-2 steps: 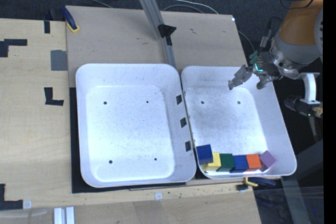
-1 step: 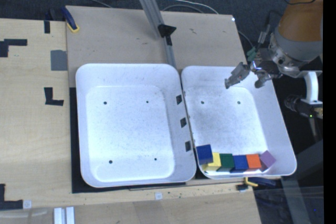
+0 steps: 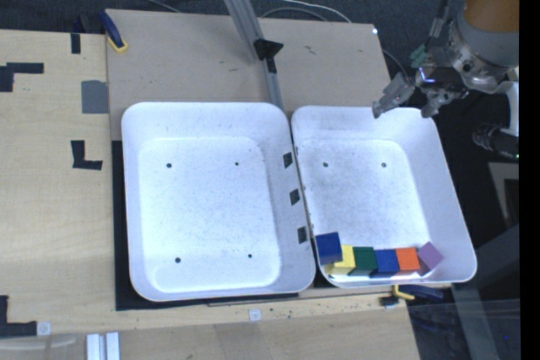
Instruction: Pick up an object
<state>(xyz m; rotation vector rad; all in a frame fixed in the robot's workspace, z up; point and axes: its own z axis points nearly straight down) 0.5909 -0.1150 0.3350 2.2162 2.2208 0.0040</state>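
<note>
two white bins [image 3: 211, 118], six coloured blocks [image 3: 375, 259].

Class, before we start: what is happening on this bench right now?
A robot arm reaches in from the right, its end effector hanging above the far rim of the right bin. It holds nothing. The objects to pick, a row of small coloured blocks (blue, yellow, green, blue, orange, purple), lie against the near wall of that bin, well away from the end effector. The left bin sits beside it. No pick has been made yet.
</note>
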